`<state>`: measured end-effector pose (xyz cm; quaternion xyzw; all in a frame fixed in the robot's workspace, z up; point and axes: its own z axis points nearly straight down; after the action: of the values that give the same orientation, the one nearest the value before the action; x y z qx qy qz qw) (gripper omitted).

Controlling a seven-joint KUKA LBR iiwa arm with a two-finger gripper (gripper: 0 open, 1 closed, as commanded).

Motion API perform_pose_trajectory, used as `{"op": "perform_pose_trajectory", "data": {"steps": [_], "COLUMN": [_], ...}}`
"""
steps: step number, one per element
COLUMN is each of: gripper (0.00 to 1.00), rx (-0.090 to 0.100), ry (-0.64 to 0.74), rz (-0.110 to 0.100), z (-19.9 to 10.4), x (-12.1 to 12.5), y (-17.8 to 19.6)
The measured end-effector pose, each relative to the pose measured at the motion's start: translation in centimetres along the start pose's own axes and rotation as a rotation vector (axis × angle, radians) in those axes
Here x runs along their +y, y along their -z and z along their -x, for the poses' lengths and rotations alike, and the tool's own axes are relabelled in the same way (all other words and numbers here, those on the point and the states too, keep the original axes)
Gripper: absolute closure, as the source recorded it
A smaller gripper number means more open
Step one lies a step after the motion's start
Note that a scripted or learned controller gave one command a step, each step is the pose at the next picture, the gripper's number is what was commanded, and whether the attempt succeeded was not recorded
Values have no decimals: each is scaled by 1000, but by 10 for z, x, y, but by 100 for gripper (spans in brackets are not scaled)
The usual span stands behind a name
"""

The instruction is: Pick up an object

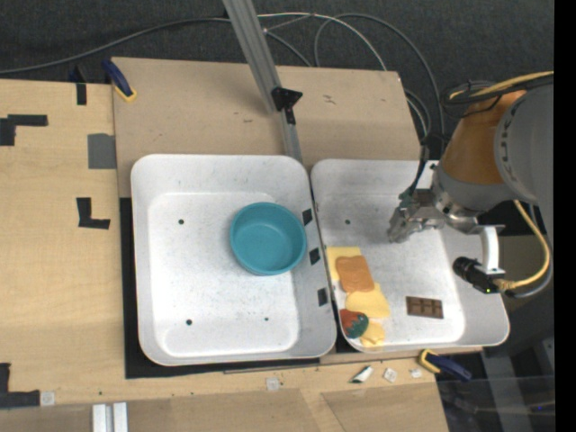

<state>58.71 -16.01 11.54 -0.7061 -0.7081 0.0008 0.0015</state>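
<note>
Gripper sits over the right bin, roughly mid-bin toward its right edge, pointing down-left. Nothing visible between the fingers. Can't tell how wide it is; the tips are too small and blurry against the bin floor. Can't tell if it touches the floor either. Bare white floor around the tip.

Arm comes in from the right over the bin's right rim, orange band above the wrist, cables looping behind and below it.

Right bin contents, all apart from the gripper:
- brown bar flat near the front-right corner, closest item to the gripper but still clear of it
- yellow sponge along the left edge, front half
- orange piece lying on top of the sponge's rear part
- red-and-green toy at the front-left corner, touching the sponge's front end

Left bin: blue bowl upright, right of centre, near the right wall.

Bins sit side by side, touching along the shared edge, black clips on that seam. Grey pole slants in from the top, ending at the bins' rear junction.
</note>
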Motion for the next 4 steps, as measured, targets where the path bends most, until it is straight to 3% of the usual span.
{"op": "perform_pose_trajectory", "data": {"steps": [1,3,4], "gripper": [100,100,100], "rx": [-2,-2,0], "ry": [-2,-1,3], "rz": [7,7,1], "z": [-1,-6,-55], "x": [-9,-3,-6], "y": [56,139,125]}}
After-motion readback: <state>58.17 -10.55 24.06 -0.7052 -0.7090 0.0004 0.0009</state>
